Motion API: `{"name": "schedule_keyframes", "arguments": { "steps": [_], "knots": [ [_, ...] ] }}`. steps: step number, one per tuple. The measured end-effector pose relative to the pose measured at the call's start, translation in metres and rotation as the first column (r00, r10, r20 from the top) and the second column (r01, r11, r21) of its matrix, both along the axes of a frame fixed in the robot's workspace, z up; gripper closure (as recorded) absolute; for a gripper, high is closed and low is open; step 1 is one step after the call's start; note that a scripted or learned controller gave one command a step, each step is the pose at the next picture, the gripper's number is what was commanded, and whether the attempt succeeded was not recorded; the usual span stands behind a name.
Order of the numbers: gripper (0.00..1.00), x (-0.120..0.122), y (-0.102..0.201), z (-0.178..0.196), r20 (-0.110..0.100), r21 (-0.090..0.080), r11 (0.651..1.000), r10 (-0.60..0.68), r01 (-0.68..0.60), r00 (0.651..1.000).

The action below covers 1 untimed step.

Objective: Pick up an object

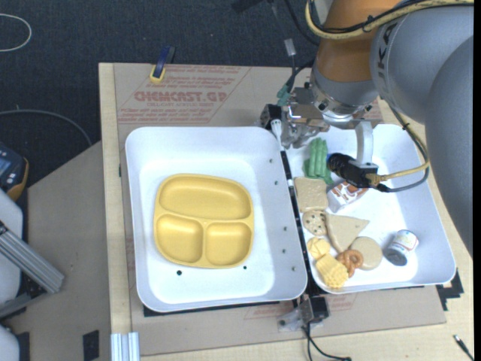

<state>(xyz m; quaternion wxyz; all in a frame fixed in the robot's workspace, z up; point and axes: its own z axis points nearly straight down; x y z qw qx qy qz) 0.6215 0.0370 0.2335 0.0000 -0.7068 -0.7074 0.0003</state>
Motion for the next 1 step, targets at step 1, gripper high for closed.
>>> {"name": "schedule_keyframes", "arguments": {
  "steps": [1],
  "knots": [
    [1.0, -0.0049, 0.0022, -0.0023, -0.002, 0.0, 1.0, -0.001, 0.001, 1.0]
  ]
}}
